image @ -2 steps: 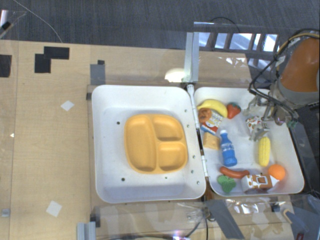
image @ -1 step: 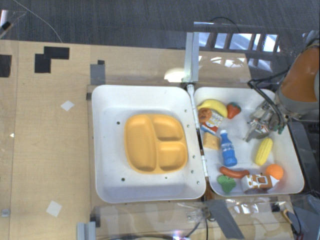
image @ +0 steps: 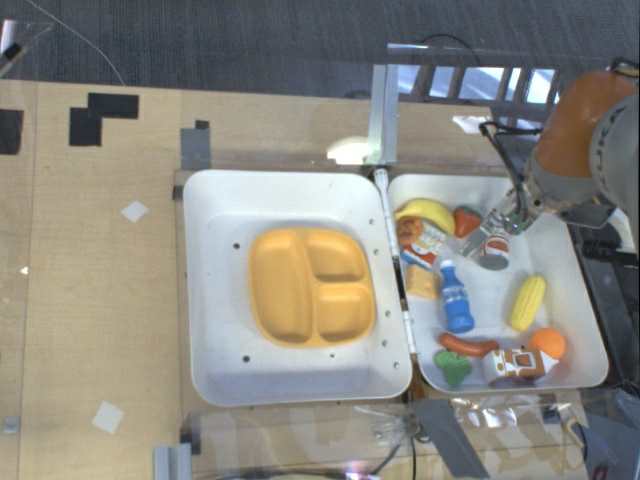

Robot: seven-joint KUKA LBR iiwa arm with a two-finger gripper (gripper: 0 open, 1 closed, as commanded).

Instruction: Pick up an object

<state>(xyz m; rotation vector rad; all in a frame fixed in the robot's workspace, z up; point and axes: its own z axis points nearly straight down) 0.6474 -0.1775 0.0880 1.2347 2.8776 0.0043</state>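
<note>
End effector hovers just right of red strawberry.

1. Banana: yellow, curved, lying flat at the far-left corner of the right bin.
2. Strawberry: red, just right of the banana.
3. Small can: grey-and-red, near the strawberry, under the arm's wrist.
4. Snack packet: red/white/orange, against the bin's left wall, below the banana.
5. Blue bottle: white cap, lying flat mid-bin, cap toward the far side.
6. Corn cob: yellow, lying tilted, right of the bottle.
7. Sausage: red-orange, lying near the front; green leafy piece touching it.
8. Carton: brown and white, on its side at the front wall.
9. Orange: round, touching the carton's right end.
</note>
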